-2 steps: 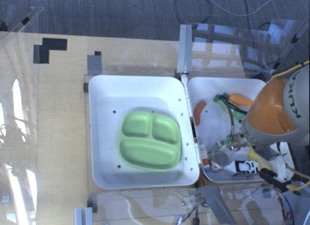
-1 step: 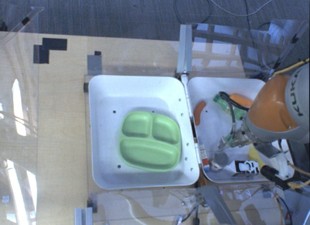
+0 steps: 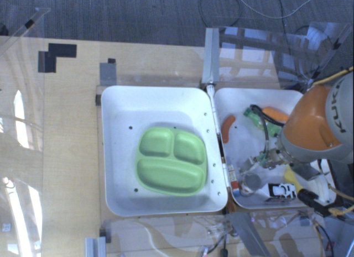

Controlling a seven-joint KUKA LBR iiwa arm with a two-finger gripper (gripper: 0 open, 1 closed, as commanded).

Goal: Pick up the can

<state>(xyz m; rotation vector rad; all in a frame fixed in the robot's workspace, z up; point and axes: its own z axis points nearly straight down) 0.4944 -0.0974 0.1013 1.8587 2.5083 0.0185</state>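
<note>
The can [image 3: 251, 182] is a small grey cylinder lying near the front left of the right bin [image 3: 243, 98]. My gripper [image 3: 259, 161] hangs just above and slightly behind it, reaching in from the right below the arm's orange band [image 3: 310, 120]. Its fingers stand open with nothing between them. The can is apart from the fingertips.
Also in the right bin are an orange sausage-shaped piece [image 3: 227, 127], a green item [image 3: 254, 115], an orange item [image 3: 275, 114], a black-and-white object [image 3: 282, 190] and a small red-and-white thing [image 3: 235, 185]. The left bin [image 3: 119, 140] holds a green divided plate [image 3: 171, 160].
</note>
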